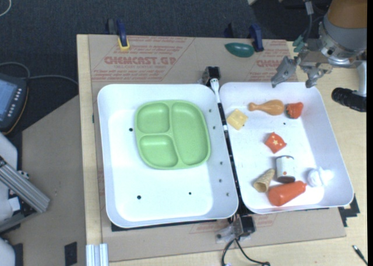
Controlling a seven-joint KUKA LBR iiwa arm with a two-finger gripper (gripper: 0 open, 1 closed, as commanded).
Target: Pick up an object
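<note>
The grey two-finger claw (296,76) hangs over the far rim of the right-hand shallow white bin (332,136), its fingers spread apart with nothing between them. The candidate objects all lie in that bin: a tan plastic drumstick (267,107) near the far end, touching a small red pepper-shaped piece (295,109) on its right; a pale yellow cheese wedge (236,119) just beside the drumstick's thin end, close to the bin's left wall; a small red cube-like block (275,142) mid-bin; and, at the near end, a cluster — a tan cone (264,180), a white-and-brown cylinder (285,167), a long orange-red carrot-like piece (286,193) and a white lumpy item (317,177). The left-hand shallow white bin (116,160) holds a light green three-compartment plastic plate (172,135). Both bins rest on the table (90,84), touching along their shared edge.
</note>
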